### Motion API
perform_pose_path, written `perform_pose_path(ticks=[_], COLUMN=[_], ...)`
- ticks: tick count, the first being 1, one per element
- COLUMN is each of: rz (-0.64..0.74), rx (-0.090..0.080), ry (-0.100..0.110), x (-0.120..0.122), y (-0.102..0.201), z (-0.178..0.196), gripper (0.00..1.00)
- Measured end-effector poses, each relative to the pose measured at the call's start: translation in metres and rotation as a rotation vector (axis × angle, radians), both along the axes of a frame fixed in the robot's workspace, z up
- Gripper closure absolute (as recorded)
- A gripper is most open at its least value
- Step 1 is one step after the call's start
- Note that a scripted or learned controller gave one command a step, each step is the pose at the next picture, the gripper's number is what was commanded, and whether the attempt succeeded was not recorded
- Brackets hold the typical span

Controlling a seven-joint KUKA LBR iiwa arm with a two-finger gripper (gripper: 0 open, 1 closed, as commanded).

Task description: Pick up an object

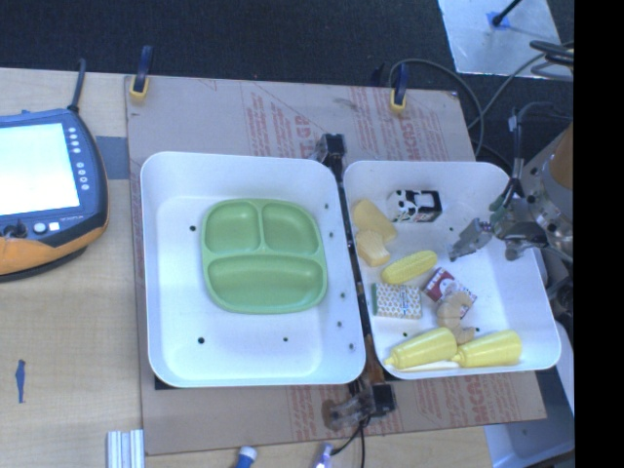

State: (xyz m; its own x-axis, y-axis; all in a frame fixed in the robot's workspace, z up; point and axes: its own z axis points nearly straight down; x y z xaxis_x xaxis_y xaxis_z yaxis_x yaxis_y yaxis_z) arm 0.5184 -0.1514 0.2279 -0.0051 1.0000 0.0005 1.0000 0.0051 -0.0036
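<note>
My gripper hangs over the right part of the right bin, reaching in from the right edge. It is open, with nothing between its fingers. Below and left of it lie a yellow corn cob, a red and white packet and a tan lump. A black and white cow toy lies near the bin's back wall. Two pale yellow pieces sit at the bin's left side. A checkered box and two larger yellow cobs lie toward the front.
The left bin holds a green divided plate. A teach pendant rests on the bench at far left. Cables run behind the right bin, and clamps hold the cardboard sheet.
</note>
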Motion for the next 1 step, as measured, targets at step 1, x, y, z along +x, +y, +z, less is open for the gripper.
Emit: perform_pose_path(ticks=[1], rz=[0.002], rx=[-0.001], ry=[0.003], x=[0.0372], y=[0.0331], z=[-0.048], gripper=[0.0])
